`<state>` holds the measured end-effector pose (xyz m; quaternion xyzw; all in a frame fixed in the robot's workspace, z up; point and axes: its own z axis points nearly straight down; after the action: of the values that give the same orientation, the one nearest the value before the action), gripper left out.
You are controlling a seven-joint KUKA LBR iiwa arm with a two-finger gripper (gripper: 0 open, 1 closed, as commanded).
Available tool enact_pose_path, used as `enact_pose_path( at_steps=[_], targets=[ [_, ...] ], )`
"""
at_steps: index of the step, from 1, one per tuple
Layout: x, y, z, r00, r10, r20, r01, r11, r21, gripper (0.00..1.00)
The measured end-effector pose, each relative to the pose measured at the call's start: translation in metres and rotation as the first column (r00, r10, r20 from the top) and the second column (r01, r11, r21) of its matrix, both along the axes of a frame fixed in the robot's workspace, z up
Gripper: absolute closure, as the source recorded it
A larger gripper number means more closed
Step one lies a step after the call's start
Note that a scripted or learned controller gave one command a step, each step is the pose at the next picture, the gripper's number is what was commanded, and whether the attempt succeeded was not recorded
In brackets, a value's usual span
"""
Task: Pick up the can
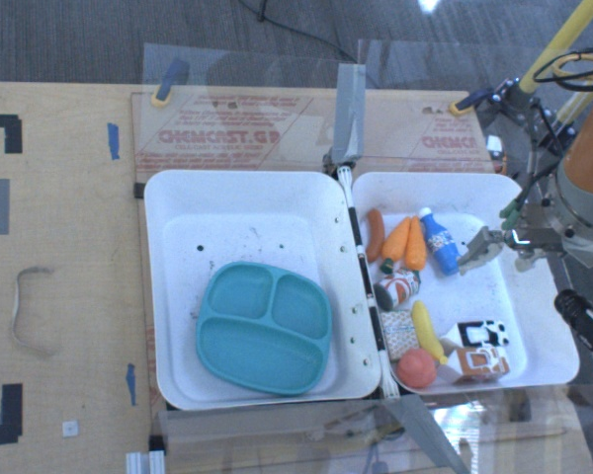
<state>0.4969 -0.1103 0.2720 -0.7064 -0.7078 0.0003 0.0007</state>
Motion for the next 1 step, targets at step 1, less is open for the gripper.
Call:
enact_pose_path(
  at_steps=[1],
  targets=[
    [0.0178, 0.0152, -0.1665, 0.993, 0.114, 0.010, -0.114, 0.994, -0.002, 0.00]
  ],
)
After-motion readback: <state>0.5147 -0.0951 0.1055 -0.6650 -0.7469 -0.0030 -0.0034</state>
